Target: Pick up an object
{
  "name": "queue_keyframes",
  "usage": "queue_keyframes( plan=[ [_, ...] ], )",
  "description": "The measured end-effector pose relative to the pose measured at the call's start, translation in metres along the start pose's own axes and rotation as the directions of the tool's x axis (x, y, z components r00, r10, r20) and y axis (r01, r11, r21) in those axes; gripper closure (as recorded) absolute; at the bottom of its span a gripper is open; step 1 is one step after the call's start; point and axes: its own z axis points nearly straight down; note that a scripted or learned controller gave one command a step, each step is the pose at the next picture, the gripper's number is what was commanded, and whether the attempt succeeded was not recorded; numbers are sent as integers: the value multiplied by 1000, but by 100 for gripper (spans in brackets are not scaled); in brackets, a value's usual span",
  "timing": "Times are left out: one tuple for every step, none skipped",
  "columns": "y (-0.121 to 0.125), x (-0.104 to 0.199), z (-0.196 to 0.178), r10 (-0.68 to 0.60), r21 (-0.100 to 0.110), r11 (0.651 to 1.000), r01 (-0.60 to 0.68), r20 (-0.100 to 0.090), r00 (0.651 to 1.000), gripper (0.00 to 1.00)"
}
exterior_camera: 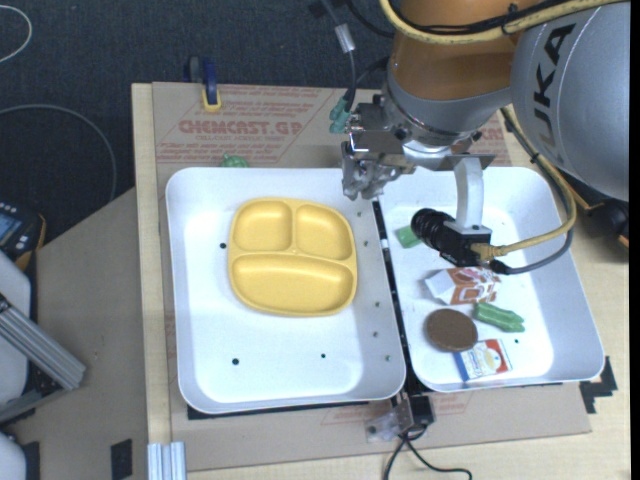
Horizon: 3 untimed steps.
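Note:
My gripper (366,180) hangs over the far end of the seam between the two white bins, with nothing seen in it. A yellow three-compartment plate (293,256) lies in the left bin (200,308). The right bin (560,298) holds a small green piece (405,236), a white and orange packet (462,285), a brown round disc (451,330), a green pod (499,317) and a small white, blue and red box (482,360). The gripper is beyond all of these, nearest the green piece and the plate's far right corner.
The bins rest on a cardboard sheet (260,123) with a blue and yellow clamp (209,83) at its far edge. The arm's grey and orange body (470,48) overhangs the far part of the right bin. A small green scrap (234,161) lies behind the left bin.

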Motion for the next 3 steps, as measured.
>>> queue_keyframes(
  plan=[
    [2, -2, -8, 4, 1, 1000, -4, 2, 1000, 100],
    [32, 30, -8, 4, 1, 1000, -4, 2, 1000, 100],
    [33, 50, -62, 3, -1, 1000, -3, 1, 1000, 100]
  ],
)
